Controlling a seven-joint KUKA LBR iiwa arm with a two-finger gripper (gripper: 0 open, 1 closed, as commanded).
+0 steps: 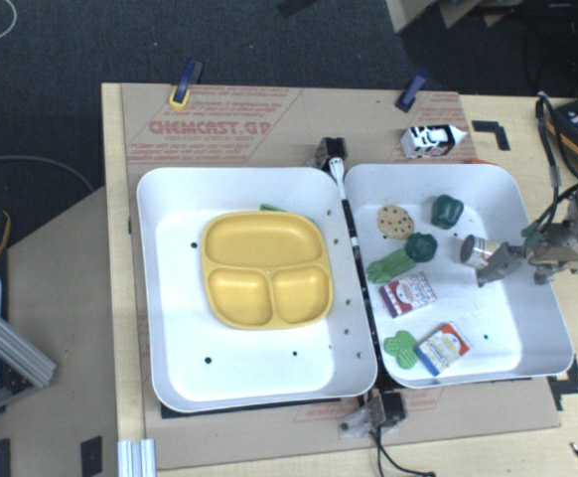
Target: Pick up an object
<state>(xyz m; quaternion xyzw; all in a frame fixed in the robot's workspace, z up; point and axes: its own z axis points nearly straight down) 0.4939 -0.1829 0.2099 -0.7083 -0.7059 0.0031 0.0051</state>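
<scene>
right bin (pixel 542 351): cookie (pixel 395 221), green pepper (pixel 446 210), red packet (pixel 408 293) near | pincer (pixel 493 263) low, entering from right | grip state: cannot tell

The yellow tray (pixel 266 266) looks like smooth plastic, the white bins (pixel 170 296) slightly glossy, the bench (pixel 269 117) matt cardboard.
</scene>
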